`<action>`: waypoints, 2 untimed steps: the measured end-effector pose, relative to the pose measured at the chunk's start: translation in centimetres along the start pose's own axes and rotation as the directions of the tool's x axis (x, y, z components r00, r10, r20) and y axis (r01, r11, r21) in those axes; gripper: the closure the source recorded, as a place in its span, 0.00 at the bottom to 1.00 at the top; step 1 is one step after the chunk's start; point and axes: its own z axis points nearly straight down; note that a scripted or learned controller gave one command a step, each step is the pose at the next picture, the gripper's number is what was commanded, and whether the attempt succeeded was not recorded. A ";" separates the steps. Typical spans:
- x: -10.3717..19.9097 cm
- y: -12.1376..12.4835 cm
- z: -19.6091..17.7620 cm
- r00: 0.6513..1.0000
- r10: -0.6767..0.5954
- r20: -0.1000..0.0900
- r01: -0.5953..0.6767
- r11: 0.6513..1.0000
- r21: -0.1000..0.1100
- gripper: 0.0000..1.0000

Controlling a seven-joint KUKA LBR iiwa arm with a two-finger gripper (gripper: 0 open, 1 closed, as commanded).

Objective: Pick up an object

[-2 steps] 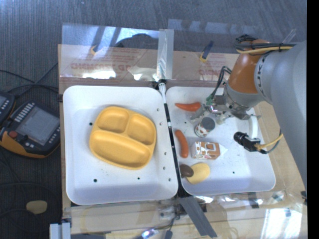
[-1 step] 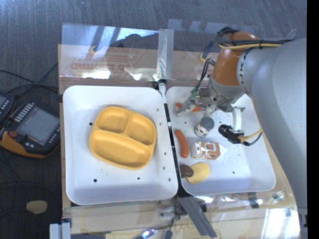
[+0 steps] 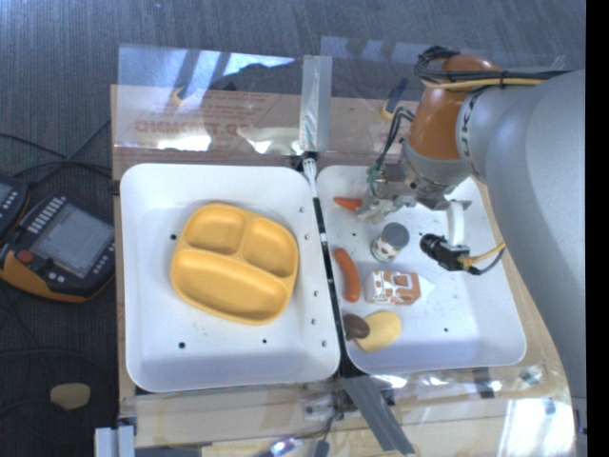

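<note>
The right bin [image 3: 476,336] holds several small things. A small orange carrot piece [image 3: 346,202] lies at its far left. A grey and white can [image 3: 388,241] stands near the middle. An orange sausage [image 3: 348,274] lies along the left wall, with a white and orange packet [image 3: 394,287] beside it. A yellow piece with a brown end [image 3: 375,330] rests near the front. My gripper [image 3: 387,195] hangs low over the bin's far part, just right of the carrot piece and just behind the can. Nothing is visibly held.
The left bin [image 3: 143,350] holds a yellow divided plate [image 3: 234,260]. A black cable plug [image 3: 440,248] and a white bracket [image 3: 457,219] hang from my wrist over the right bin. A handheld control pendant [image 3: 57,241] lies left of the bench.
</note>
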 end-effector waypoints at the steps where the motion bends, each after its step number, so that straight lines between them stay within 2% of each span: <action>1: 0.0 0.0 0.0 1.000 0.000 0.000 0.000 1.000 0.000 0.00; 2: 0.0 0.0 -0.9 1.000 0.000 0.000 0.000 1.000 0.001 1.00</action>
